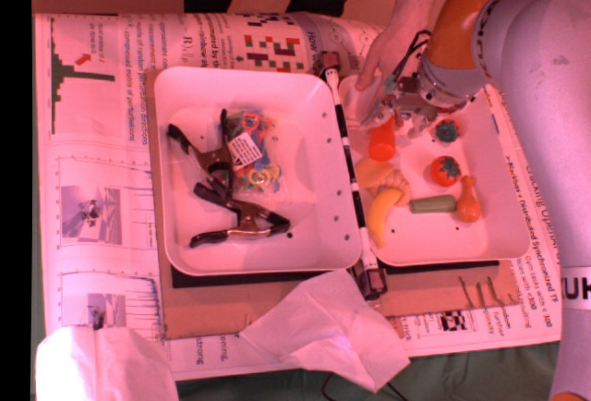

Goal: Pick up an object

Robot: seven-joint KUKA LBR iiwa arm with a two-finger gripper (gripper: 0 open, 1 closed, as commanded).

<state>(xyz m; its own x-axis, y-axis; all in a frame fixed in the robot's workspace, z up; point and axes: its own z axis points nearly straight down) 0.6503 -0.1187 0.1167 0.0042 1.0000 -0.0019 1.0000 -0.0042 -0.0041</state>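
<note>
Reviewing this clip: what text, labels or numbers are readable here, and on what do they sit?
"UK" in black letters: on the grey robot arm at the lower right, cut off by the frame edge.
Printed paper poster under the bins: text and charts too small and blurred to read.
White tag on the clear bag of coloured rings: unreadable.
</note>
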